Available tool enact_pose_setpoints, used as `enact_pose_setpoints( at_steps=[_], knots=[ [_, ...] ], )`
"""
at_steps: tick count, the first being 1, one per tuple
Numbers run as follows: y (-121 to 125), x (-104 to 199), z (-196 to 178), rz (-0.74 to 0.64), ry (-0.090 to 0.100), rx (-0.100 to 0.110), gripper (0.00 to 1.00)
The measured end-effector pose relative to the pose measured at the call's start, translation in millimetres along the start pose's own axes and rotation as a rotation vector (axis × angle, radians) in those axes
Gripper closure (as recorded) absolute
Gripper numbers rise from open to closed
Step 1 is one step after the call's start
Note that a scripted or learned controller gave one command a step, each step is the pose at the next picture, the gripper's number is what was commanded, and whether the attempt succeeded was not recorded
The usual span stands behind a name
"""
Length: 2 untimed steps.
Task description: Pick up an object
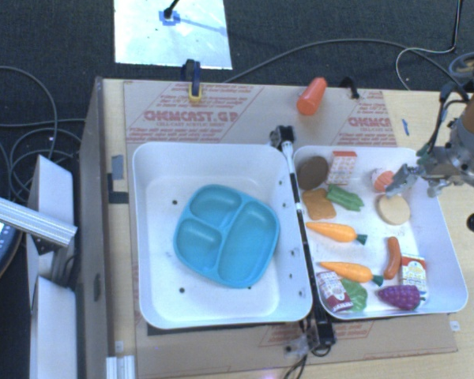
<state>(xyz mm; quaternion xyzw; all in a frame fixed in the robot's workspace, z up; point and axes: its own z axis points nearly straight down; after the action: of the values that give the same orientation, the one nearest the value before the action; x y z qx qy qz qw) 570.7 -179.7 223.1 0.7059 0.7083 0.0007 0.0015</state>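
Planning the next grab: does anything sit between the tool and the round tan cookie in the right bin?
Nothing visible does. The tool hangs just above the cookie, beside an orange-and-white toy.

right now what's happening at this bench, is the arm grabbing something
A robot arm reaches in from the right over the right bin, which is scattered with toy food. Its gripper hovers at the far end of that bin, close to a small orange-red piece and a round tan cookie. Nothing is visibly held between its fingers. Two carrots, a sausage and purple grapes lie nearer the front. The left bin holds a blue divided plate.
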Motion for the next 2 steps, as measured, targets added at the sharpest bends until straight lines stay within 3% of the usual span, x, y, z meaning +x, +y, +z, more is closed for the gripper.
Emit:
enact_pose_setpoints(
  at_steps=[1, 2],
  knots=[
    [62, -27, 82, -0.001, 0.000, 0.002, 0.00],
    [-10, -5, 16, 0.001, -0.001, -0.001, 0.00]
  ],
)
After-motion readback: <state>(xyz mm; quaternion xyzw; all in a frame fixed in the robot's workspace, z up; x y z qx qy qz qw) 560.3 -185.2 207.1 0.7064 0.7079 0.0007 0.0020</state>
